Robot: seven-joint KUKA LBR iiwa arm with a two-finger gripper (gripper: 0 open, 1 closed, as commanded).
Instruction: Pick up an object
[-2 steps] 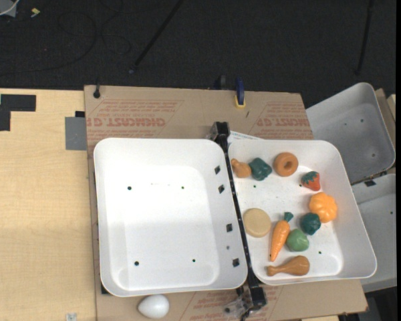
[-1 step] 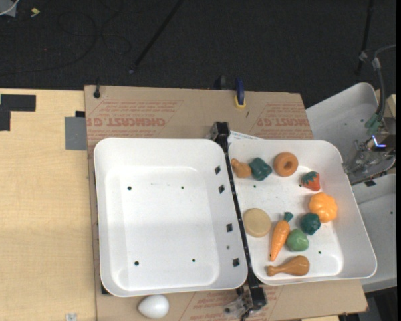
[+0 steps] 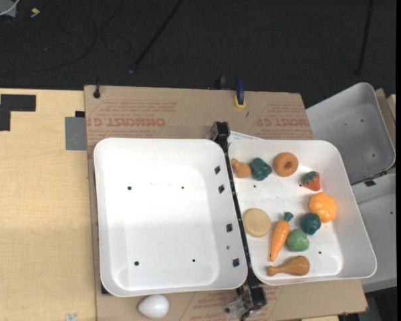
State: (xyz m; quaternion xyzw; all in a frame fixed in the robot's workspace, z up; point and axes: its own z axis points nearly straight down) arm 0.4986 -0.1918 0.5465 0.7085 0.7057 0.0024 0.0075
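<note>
On right side, you see right bin (image 3: 351,246) full of toy food: carrot (image 3: 279,239), donut (image 3: 285,164), strawberry (image 3: 311,180), drumstick (image 3: 291,267), round cookie (image 3: 257,222). Left bin (image 3: 113,246) next to it. White egg (image 3: 153,306) on tabletop (image 3: 33,233). Nothing picked yet. Jaws: you cannot tell. Next: reach down over one toy, carrot maybe, squeeze, lift.

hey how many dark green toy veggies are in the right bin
3. One dark green piece sits near the right bin's far edge beside the doughnut; another lies below the orange pumpkin; a lighter green one touches the carrot.
</note>
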